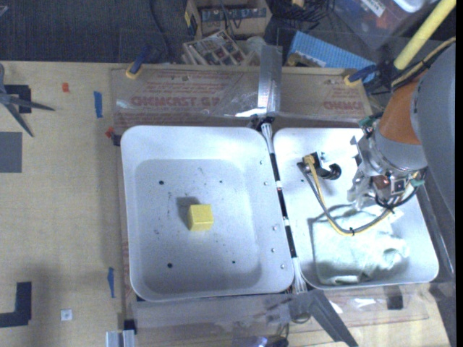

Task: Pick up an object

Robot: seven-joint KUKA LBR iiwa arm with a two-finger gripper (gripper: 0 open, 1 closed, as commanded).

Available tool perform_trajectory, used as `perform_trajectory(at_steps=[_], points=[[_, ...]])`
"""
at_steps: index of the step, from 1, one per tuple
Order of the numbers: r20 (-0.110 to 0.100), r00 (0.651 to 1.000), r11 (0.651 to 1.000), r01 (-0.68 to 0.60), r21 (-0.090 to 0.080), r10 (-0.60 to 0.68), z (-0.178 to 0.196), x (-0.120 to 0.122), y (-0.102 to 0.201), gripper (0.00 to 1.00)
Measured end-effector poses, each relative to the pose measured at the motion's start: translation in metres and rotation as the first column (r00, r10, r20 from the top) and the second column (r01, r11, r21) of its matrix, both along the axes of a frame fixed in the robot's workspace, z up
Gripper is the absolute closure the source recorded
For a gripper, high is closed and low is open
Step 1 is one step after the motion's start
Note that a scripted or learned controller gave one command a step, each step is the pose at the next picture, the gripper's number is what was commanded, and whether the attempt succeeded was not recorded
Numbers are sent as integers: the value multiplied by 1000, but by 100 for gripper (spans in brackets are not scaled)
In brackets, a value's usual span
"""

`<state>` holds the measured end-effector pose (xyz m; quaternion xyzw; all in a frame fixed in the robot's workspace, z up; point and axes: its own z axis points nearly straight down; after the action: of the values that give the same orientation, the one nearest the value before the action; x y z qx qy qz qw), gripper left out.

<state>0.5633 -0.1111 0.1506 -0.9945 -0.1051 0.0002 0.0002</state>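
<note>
Bins sat side by side mid-frame, rims meeting down the centre. Both were shallow white plastic with rounded corners and smooth walls.

Left bin (137,165): one block (200,217), a small yellow cube with a matte face and square edges. It lay flat near the middle of the floor, well apart from every wall. The floor around it was greyish and dotted with a few dark specks.

Right bin (289,147): one cloth (362,255), pale, soft and crumpled, bunched across the lower part of the bin against the bottom wall.

Gripper (372,194) hung over the right side of the right bin, just above the cloth's upper edge. Grip state: couldn't tell from this angle whether it was released or clenched.

Arm (434,107) was grey with an orange band and sat at the right edge of the frame.

Bench (58,194) was pale wood grain. Cardboard (195,96), brown with red lettering under clear film, lay flat along the top edge of both bins.
</note>
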Motion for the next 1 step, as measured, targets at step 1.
perform_trajectory(at_steps=[1], points=[[15, 1000, 1000, 12, 1, -12, -59, -54, 11, 100]])
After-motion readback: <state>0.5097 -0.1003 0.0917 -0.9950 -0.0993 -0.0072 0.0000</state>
